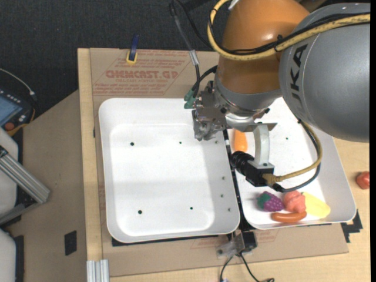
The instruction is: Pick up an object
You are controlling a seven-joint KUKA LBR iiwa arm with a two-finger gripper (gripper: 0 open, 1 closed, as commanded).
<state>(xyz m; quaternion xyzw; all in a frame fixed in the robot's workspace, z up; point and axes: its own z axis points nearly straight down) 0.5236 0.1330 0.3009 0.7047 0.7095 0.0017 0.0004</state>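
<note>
Grey robot arm above the right bin [294,157]. Its end effector [204,121] hangs just beyond that bin's left rim; spread or closed, cannot tell. An orange object [239,140] lies inside, near the rim. Probably the approach step; next, centre over the object and descend.

I see a left white bin [117,128] and a right white bin [292,158] side by side on printed brown cardboard [153,72]; at its far edge, probably a blue-and-yellow clip [133,51].

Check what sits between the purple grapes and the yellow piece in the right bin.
In the camera view, a pink-red lumpy toy lies between the purple grapes and the yellow piece.
</note>
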